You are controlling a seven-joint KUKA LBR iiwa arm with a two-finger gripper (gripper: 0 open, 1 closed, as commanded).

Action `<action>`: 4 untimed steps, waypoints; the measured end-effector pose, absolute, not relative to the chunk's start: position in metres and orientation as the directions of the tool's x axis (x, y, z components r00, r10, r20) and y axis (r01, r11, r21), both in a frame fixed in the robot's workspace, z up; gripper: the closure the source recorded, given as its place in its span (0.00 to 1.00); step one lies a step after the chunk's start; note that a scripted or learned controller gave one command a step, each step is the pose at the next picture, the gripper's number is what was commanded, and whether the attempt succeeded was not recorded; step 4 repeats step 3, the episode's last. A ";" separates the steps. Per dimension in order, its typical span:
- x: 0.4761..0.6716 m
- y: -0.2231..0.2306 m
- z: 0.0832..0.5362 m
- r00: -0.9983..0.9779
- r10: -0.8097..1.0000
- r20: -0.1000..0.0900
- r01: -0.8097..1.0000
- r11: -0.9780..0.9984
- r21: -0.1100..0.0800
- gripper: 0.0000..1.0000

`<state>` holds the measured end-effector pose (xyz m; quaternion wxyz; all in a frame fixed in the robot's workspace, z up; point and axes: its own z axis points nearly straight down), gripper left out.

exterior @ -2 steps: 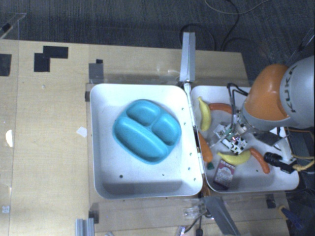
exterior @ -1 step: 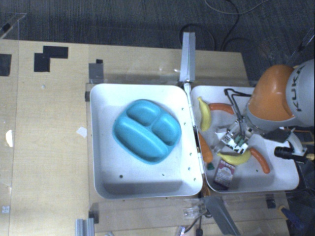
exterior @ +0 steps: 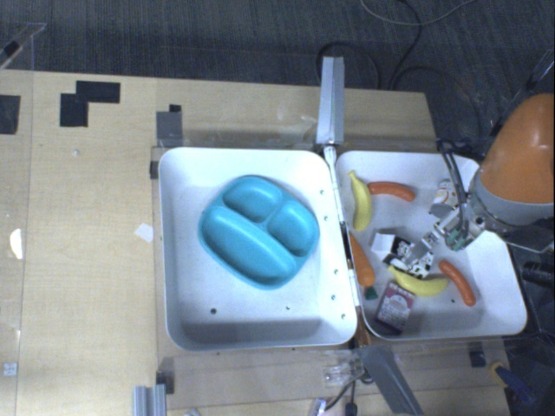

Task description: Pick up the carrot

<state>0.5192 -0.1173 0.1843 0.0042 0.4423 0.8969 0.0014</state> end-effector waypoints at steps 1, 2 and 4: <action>0.571 -0.099 0.095 -0.747 0.665 -0.007 0.665 0.747 0.006 0.00; 0.527 -0.098 0.141 -0.864 0.503 -0.006 0.503 0.864 0.003 0.00; 0.614 -0.081 0.089 -0.815 0.580 -0.012 0.580 0.815 0.008 0.00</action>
